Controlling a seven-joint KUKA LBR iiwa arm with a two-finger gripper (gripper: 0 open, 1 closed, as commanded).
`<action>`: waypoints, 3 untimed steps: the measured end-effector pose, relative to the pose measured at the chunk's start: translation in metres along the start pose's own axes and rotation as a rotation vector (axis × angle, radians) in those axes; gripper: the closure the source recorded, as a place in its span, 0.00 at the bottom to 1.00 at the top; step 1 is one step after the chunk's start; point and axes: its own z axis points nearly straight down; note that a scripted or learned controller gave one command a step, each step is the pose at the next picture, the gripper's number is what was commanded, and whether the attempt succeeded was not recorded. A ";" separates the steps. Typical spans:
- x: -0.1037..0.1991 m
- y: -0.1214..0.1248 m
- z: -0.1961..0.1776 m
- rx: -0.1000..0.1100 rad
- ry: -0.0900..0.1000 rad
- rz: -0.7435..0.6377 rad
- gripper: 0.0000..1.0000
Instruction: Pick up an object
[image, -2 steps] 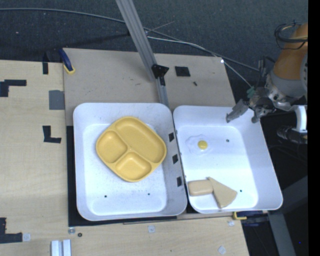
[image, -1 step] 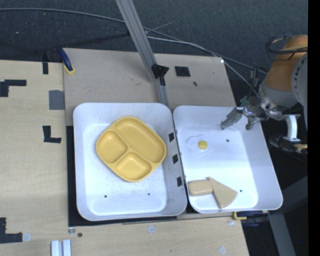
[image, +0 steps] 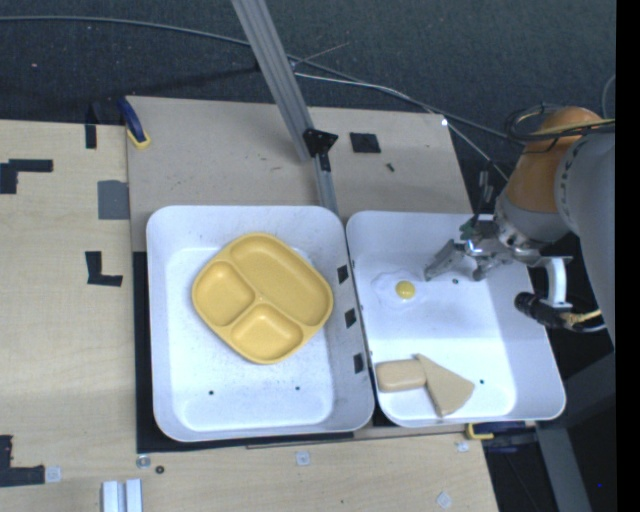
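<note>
In the right bin (image: 500, 330) a small round yellow object (image: 404, 291) lies near the upper left. A tan wedge-shaped piece (image: 446, 386) and a tan rounded block (image: 399, 375) sit side by side at the bin's front edge. My gripper (image: 452, 263) hangs over the upper right of this bin, to the right of the yellow object, with its fingers spread apart and nothing between them. The left bin (image: 180, 350) holds a yellow divided plate (image: 262, 296).
A grey pole (image: 290, 95) slants down from the top to the gap between the bins. Black cables run across the dark floor at the top. The arm's orange band (image: 545, 160) and grey body stand at the right edge of the right bin.
</note>
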 end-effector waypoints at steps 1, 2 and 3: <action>0.000 0.002 -0.015 -0.006 -0.002 -0.002 1.00; 0.004 0.010 -0.075 -0.012 -0.001 -0.001 1.00; -0.001 0.009 -0.138 -0.012 -0.002 0.000 1.00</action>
